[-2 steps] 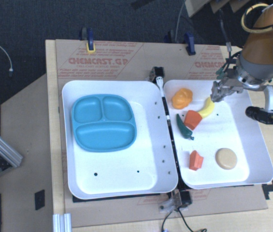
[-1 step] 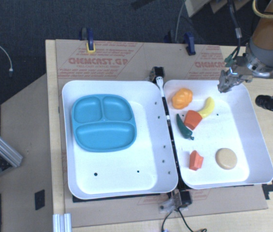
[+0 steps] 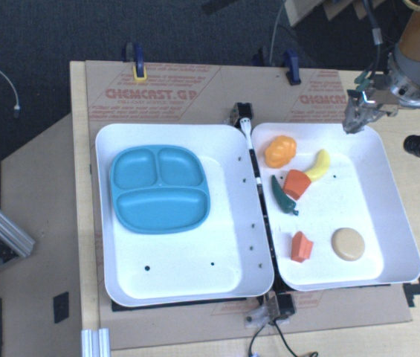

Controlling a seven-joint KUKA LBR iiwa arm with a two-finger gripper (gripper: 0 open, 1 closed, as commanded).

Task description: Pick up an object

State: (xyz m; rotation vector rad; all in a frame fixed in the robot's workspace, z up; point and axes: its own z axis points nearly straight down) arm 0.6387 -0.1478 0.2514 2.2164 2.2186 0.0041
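Fingers of the two-finger metal gripper (image 3: 355,120) are seen pointing down over the far right corner of the right-hand shallow white bin (image 3: 388,199), but whether they are spread or closed cannot be told from this slanted overhead view; nothing is seen held between them. The grey arm with its orange band (image 3: 418,43) is seen reaching in from the upper right, its wrist bent downward toward the bin's rim.

Several small toy foods are seen lying in the right bin: an orange rounded pepper-like piece (image 3: 279,151) near the far left corner, a yellow curved banana-shaped piece (image 3: 317,164) just beside it, a red-orange block (image 3: 296,184) touching a dark green pod-shaped piece (image 3: 282,197), a smaller red wedge (image 3: 301,247) nearer the front, and a beige round disc (image 3: 348,244) to its right. All are well apart from the gripper.

A blue three-compartment plastic plate (image 3: 160,189) is seen lying in the left-hand white bin (image 3: 180,274).
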